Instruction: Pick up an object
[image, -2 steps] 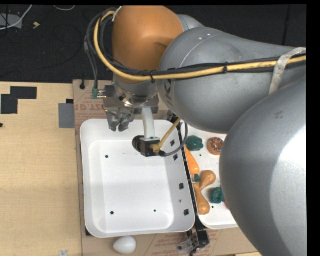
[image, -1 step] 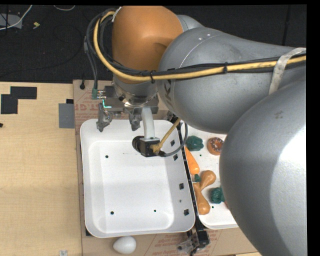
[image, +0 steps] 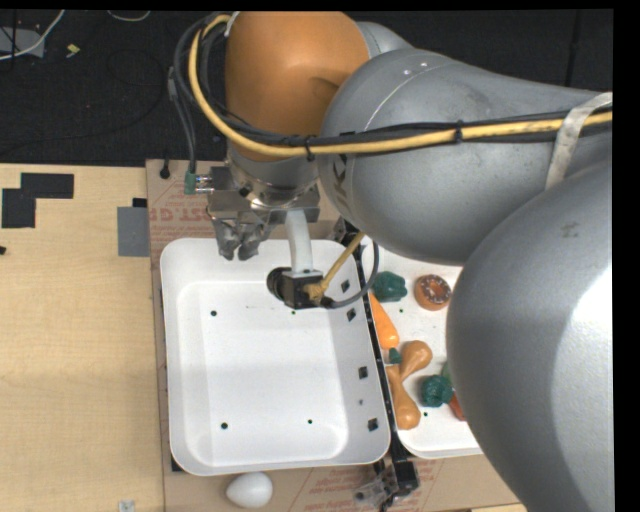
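My gripper (image: 240, 242) hangs over the far rim of the left white bin (image: 190, 400), near its back left corner, with nothing visibly in it. A white post with a black loop and a yellow cable (image: 298, 284) reaches down from the wrist over the back of that bin. The objects lie in the right bin (image: 425, 440): an orange carrot (image: 384, 323), a green piece (image: 390, 288), a brown doughnut (image: 433, 291), a tan elongated piece (image: 404, 378) and another green piece (image: 435, 390). The arm hides much of the right bin.
A white egg (image: 248, 490) lies on the bench in front of the left bin, outside both bins. A black divider strip (image: 365, 375) runs between the bins. The large grey arm (image: 500, 220) covers the right side of the view.
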